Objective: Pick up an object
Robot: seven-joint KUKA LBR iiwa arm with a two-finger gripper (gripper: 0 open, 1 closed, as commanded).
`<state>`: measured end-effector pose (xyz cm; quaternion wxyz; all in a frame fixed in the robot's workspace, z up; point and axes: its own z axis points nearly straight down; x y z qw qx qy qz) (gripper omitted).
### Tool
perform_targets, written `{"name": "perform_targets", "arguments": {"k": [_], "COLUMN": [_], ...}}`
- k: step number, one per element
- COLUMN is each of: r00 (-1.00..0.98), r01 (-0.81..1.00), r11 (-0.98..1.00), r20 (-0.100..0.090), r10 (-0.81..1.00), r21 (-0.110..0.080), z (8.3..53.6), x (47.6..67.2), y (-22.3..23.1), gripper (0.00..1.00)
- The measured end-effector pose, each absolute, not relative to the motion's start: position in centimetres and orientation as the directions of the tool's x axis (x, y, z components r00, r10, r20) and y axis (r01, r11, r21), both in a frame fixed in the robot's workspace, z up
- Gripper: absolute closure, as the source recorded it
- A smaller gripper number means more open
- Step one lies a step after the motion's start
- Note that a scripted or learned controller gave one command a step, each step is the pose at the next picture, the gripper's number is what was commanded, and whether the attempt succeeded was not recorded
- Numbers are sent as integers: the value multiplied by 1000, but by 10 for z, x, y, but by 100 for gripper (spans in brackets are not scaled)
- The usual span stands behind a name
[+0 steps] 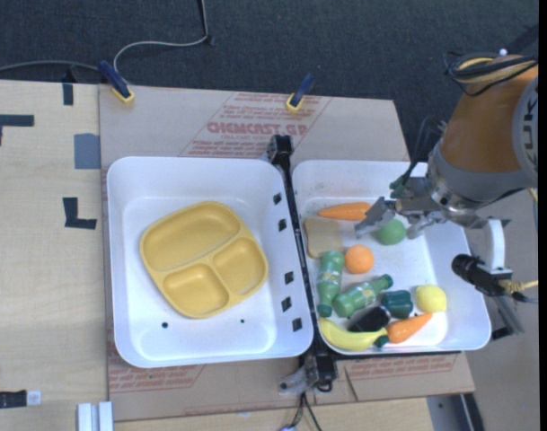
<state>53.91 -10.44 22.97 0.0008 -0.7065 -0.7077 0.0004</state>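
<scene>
Cardboard-covered bench with red print, clamped by two blue-and-yellow clips at the far edge. On it two shallow white plastic bins side by side: left bin, right bin. Grey arm with orange band reaches in from the right over the right bin's far right part.

Left bin holds one yellow three-compartment plastic tray, lying flat, roughly centre.

Right bin holds the toy food. Two-finger gripper is low over the far middle of this bin, fingers spread either side of a small green round ball-like toy; can't tell if they touch it or if it is off the floor. Orange toy carrot just left of the gripper, lying across. Tan flat square piece under the carrot's near side. Orange round fruit near the green ball, apart from it. Green bottle-like toys and below that. Dark teal chunk, black oval item, yellow lemon, second orange carrot and yellow banana are crowded along the near edge, touching.
</scene>
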Motion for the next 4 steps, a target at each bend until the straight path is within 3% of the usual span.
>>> {"name": "perform_targets", "arguments": {"k": [1, 2, 3, 4], "r00": [-1, -1, 1, -1], "r01": [1000, 1000, 1000, 1000], "r11": [1, 1, -1, 1], "r20": [1, -2, -4, -2], "r10": [1000, 1000, 1000, 1000], "r21": [-1, 12, 15, 15], "z": [94, 88, 88, 97], "x": [551, 526, 488, 488], "y": [-101, -106, -101, -101], "gripper": [0, 0, 0, 100]}}
